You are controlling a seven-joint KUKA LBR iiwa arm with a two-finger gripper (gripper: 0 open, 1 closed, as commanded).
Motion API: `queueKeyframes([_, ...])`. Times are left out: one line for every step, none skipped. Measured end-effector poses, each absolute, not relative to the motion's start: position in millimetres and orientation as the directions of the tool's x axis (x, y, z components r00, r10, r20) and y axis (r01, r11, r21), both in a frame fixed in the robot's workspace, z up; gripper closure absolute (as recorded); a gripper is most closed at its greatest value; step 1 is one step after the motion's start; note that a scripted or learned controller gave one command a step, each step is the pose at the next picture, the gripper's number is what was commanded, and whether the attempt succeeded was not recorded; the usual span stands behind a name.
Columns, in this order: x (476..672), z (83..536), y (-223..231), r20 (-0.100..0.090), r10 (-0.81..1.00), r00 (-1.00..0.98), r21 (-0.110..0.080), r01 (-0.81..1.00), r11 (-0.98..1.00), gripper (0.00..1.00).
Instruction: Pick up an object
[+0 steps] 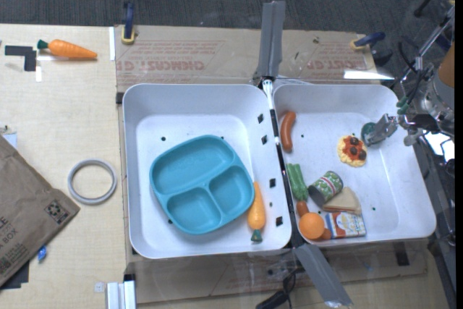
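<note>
1. An orange toy carrot with a green top (67,49) is lying at the far left of the pale wooden desk (58,119), and a brown cardboard box (25,210) is resting at the desk's left edge.
2. A grey tape ring (92,180) is lying flat just right of the box, apart from the left white plastic bin (134,155).
3. A teal three-compartment plastic tray (202,184) is sitting in the left bin, and a second small orange carrot (257,210) is lying just beside the tray's right edge.
4. In the right white plastic bin (405,199), a red-brown toy sausage (288,130) is lying near the left wall, with a green toy vegetable (296,181) below it.
5. A green-labelled tin can (327,186), a tan bread slice (346,200), a round orange fruit (312,226) and a small printed carton (347,226) are clustering at the near side.
6. A small yellow pizza with red toppings (352,150) is lying alone mid-bin.
7. The grey metal gripper (377,131) is hanging just beside the pizza, up and to its right; nothing is showing between its fingers, and how far they are parted cannot be told.
</note>
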State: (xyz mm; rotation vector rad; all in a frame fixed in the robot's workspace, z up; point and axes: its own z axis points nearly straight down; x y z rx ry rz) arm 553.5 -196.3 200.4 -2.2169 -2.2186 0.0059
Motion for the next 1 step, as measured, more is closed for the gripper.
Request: queueKeyframes([585.7,89.6,-192.1,0.0,1.0,0.002,-0.003,1.0,-0.002,0.0])
